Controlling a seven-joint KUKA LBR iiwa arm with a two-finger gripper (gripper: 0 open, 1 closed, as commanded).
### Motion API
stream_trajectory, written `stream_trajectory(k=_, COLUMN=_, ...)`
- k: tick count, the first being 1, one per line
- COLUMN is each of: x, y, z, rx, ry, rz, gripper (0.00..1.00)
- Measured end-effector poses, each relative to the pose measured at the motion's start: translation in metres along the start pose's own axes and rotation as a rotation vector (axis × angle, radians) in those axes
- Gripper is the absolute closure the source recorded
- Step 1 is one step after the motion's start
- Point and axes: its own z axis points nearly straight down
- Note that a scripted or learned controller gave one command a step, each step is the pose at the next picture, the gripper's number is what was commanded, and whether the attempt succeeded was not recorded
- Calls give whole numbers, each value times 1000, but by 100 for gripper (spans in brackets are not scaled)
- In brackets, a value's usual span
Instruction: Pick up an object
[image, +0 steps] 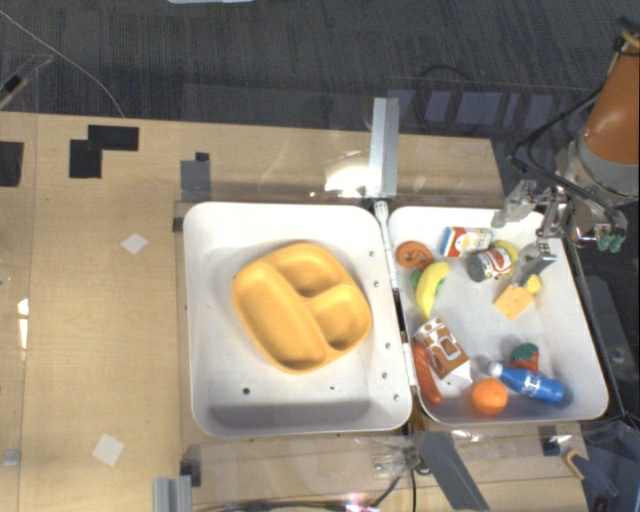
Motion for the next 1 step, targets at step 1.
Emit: stream_trajectory(k=1, x=-69, y=-17, z=126, rx=-3, ry=15, rz=116, gripper=0)
